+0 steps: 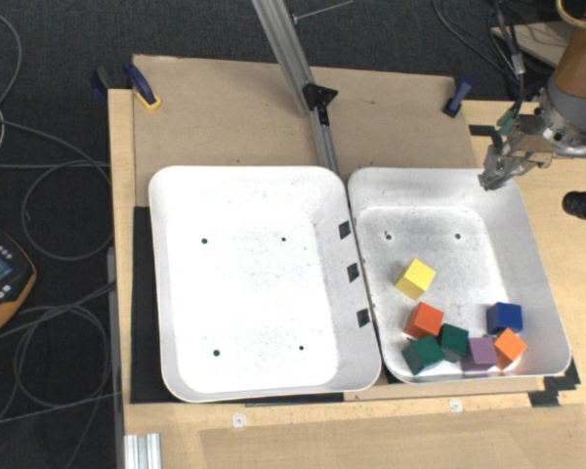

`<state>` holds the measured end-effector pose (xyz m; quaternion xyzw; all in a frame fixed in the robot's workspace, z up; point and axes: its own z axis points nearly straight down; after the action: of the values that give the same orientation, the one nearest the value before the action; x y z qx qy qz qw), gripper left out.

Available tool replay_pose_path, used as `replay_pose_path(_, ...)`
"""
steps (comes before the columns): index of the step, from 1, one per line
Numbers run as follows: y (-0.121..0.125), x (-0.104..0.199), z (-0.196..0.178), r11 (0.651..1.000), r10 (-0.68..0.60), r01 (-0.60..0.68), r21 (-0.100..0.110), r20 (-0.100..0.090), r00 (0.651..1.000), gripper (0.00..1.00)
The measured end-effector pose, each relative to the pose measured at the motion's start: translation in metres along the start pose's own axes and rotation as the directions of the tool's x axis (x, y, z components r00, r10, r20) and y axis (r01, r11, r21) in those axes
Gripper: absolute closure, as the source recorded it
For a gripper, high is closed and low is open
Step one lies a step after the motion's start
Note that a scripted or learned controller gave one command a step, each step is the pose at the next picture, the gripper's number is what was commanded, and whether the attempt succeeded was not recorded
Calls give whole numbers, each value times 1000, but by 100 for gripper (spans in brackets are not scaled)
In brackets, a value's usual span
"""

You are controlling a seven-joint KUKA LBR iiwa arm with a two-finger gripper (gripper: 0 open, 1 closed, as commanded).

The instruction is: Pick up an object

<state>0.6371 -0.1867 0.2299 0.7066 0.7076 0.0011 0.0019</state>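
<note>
Dark carpet strewn with black cables surrounds a pale wooden counter (225,115).

Item: left bin (176,360), white, shallow, speckled with grey.

Item: right bin (527,233), white, touching the left bin along a seam with three black clips.

Contents of right bin, clustered toward 5 o'clock: yellow cube (416,277), standing apart near the middle; red-orange cube (426,319); two green cubes (424,353) (454,340); purple cube (481,352); orange cube (510,345); blue cube (505,317).

Item: jaws (495,176), at 1 o'clock over the right bin's far rim, well apart from the cubes, nothing between the fingers; whether released or clenched I cannot tell.

Item: grey metal pole (291,57), slanting over the counter's far edge.
</note>
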Motion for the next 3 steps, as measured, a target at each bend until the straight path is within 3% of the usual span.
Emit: replay_pose_path(3, -49, 159, 17, 1000, -5, 5, 8, -4, 1000, 100)
